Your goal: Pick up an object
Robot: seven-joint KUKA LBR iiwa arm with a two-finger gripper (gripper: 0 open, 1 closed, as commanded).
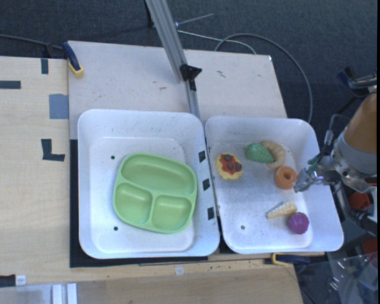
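Orange toy donut [284,177] lies in the right bin [237,236], just beside the gripper [302,181]; jaw state cannot be told. It looks light, rigid plastic, best pinched across its ring.

2 bins sit side by side on the bench [145,75]. The left bin [88,170] holds a divided tray [155,192]. The right bin [253,239] holds 6 toys: 4 near its far edge, 2 by its near right corner.
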